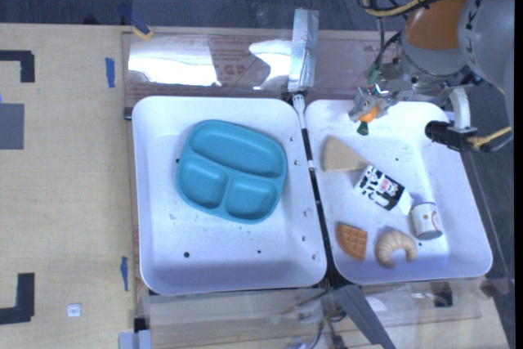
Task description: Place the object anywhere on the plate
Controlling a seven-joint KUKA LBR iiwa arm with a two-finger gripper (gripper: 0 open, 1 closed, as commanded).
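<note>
While my gripper [365, 112] hangs w/ a small orange piece [364, 126] pinched between its fingertips, next: carry it over to the blue three-compartment plastic plate [231, 169].

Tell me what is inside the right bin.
The right bin holds a cheese wedge, a black-and-white packet, a small can, a waffle and a croissant. The tool hangs over its far edge, hiding what lies beneath.
</note>
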